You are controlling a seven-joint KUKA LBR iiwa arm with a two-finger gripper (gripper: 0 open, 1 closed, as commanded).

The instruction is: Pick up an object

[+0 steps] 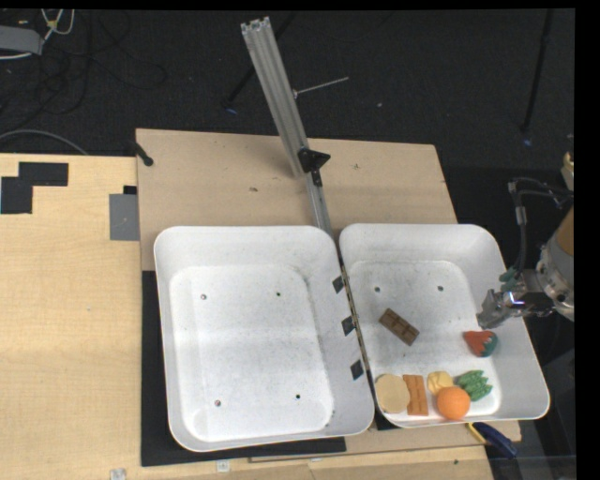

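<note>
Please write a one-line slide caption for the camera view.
Gripper hovers over the right bin, just above a red toy; chocolate piece lies mid-bin.

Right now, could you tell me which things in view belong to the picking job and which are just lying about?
Belong to the job:
gripper over the right bin
red piece
brown block
orange ball
green piece
yellow piece
tan slice
orange-brown slab

Just lying about:
left bin
metal rail
floor cables
</note>
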